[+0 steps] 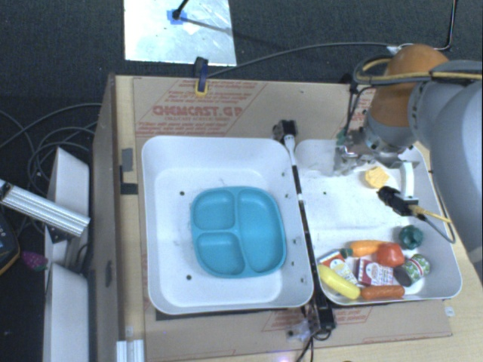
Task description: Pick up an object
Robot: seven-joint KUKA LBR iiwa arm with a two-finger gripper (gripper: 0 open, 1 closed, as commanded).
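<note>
Blue divided plate (238, 229) seen in left bin (162, 172), toy foods (370, 266) heaped in right bin (445, 274), gripper (349, 154) positioned at its far edge.

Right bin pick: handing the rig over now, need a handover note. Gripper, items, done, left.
Gripper: low at the right bin's far end; finger state unreadable, nothing seen held.
Items: yellow piece just beside the gripper; banana, tomato, carrot and others piled at the bin's near end.
Left bin: blue divided plate.
Done: no pick confirmed.
Left: grasp and lift one object.
</note>
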